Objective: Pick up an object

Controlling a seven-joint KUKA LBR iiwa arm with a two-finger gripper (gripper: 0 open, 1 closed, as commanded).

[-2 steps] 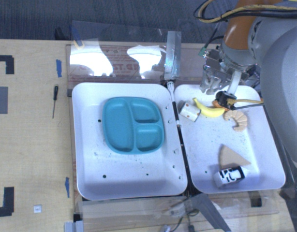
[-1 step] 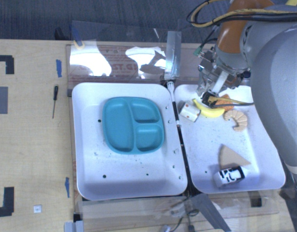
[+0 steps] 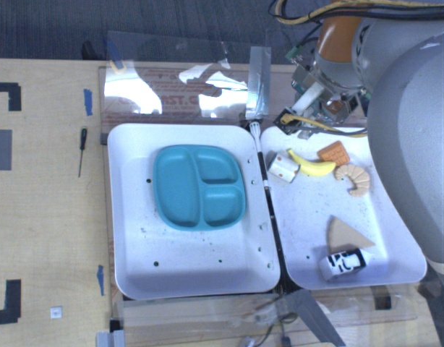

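1. Fingers [image 3: 300, 107] blurred into wrist clutter, so cannot tell how far apart; nothing seen gripped.
2. Gripper [image 3: 306, 114] hanging over far left corner of right bin [image 3: 399, 266], just beyond banana [image 3: 314, 167] and cup [image 3: 282, 168].
3. Looks like approach step: nothing lifted yet, every object lying in bin.
4. Other candidates: cracker [image 3: 333, 152] beside banana, wedge [image 3: 348, 233] and can [image 3: 345, 261] nearer front.
5. Next, probably: shift over banana, line up across its narrow width, descend, close, lift.
6. Risk: cup touching banana's end, bin wall close by.

legible text: none | cardboard [image 3: 175, 96]: reddish print glared out | can [image 3: 345, 262]: marks unreadable
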